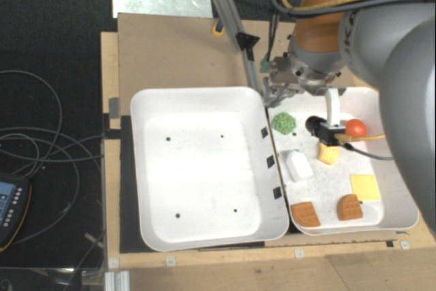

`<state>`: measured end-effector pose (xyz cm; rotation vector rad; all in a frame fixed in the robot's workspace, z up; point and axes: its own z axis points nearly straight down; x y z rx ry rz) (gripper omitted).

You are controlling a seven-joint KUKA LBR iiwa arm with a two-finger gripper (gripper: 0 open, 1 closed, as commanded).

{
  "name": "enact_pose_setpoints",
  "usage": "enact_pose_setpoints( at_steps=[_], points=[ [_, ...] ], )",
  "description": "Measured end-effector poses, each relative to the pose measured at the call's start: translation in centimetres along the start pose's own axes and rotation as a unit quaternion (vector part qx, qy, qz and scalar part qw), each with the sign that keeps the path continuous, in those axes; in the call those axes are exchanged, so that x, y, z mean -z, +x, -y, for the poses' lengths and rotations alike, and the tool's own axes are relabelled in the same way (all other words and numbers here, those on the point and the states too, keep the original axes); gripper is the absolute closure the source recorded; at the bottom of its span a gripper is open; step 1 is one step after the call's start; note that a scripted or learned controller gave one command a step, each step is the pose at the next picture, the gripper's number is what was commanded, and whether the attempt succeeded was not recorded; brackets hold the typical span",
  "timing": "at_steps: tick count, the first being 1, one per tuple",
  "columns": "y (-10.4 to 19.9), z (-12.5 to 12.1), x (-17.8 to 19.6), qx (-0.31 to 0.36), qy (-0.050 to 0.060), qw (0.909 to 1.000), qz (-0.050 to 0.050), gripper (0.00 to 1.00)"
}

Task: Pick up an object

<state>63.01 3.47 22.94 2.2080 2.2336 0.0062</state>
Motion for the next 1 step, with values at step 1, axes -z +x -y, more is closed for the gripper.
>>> enact_pose_setpoints(
  at_steps=[1],
  points=[
    [5.36, -1.77, -0.74, 0.000, 0.000, 1.0000, 0.000, 1.00]
  ],
)
